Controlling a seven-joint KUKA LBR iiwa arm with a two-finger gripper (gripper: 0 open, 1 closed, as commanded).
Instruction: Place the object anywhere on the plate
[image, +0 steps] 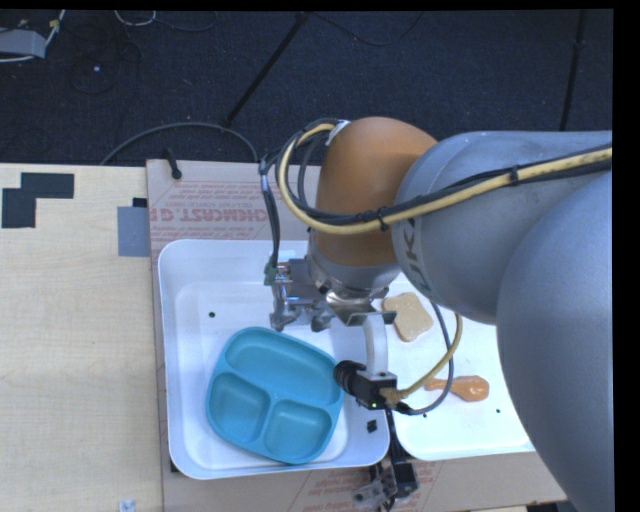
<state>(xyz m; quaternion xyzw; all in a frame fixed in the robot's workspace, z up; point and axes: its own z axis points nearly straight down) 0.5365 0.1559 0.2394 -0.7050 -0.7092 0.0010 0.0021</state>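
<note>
Where the arm overhangs the blue plate, I cannot tell whether the fingers are parted.

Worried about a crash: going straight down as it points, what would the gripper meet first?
Likely the far rim of the blue plate, under the gripper. Depth is unclear; it might instead meet the left bin floor beyond.

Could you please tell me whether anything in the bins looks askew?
The blue plate lies turned at a slant to the left bin's walls; nothing looks spilled or damaged.
</note>
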